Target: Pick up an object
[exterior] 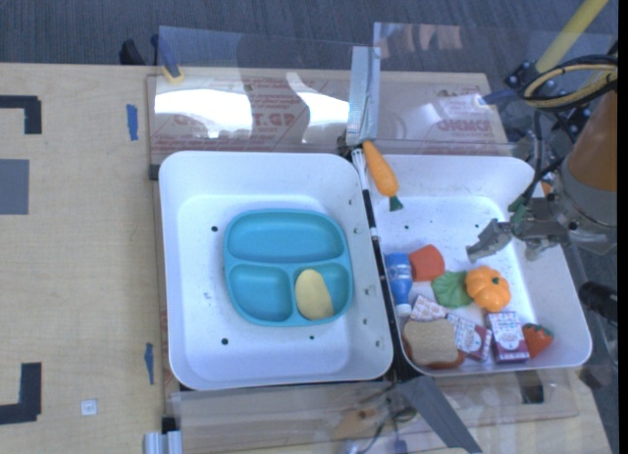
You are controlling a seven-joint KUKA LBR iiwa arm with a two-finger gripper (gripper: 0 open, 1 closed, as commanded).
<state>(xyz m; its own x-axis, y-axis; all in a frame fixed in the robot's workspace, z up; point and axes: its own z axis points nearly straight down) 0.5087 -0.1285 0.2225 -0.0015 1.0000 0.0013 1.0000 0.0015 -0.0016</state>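
Two white bins side by side. Right bin [461, 187]: gripper [488, 239] at frame right, fingers spread, pinching nothing, hovering just above the orange pumpkin [489, 287]. Left bin [186, 246]: blue tray [285, 264] with yellow lemon [314, 294].

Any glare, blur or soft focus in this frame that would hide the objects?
Camera view: strong glare on the clear panels behind the bins; the tool looks slightly blurred; the yellow item in the blue tray and the toy pumpkin read sharp, evenly lit, with soft shadows.
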